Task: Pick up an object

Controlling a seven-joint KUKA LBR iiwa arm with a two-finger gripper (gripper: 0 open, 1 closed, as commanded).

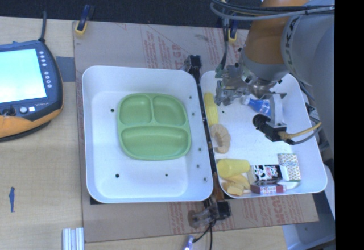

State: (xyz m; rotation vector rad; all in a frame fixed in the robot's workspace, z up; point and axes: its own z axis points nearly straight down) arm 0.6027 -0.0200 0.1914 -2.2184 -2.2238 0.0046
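Tabletop [40, 186]: bearing two white bins. Left bin [99, 129]: holding a green divided plate [152, 126] at centre. Right bin [307, 152]: containing corn cob [211, 108] at 9 o'clock, yellow cup [233, 167] and small cartons [273, 174] at 6 o'clock. End effector [232, 92]: hovering at 11 o'clock; grip state not discernible.
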